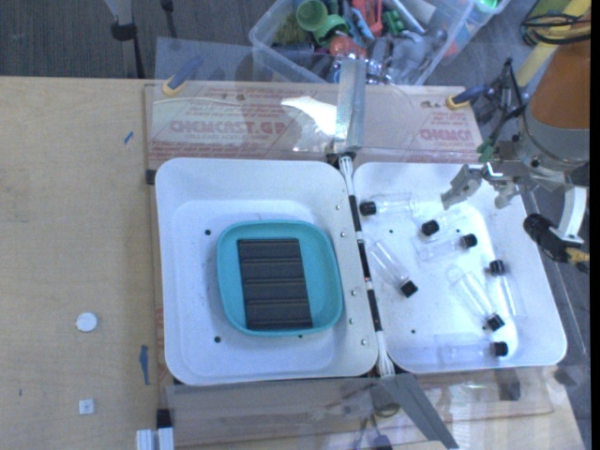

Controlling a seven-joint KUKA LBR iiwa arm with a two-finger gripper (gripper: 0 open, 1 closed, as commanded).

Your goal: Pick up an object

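Vials (392, 270) lie scattered flat in the right bin (548, 345), long axes mostly diagonal; gripper (480, 184) hovers above, can't tell its jaws' state.

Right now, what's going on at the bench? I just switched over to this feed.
The grey KUKA arm with the orange band reaches in from the right, its claw over the far edge of the right white bin. That bin holds several clear plastic vials with black caps, scattered loose. The left white bin holds a teal square tray with a dark ribbed insert. No vial sits in the claw, so nothing is picked up yet.
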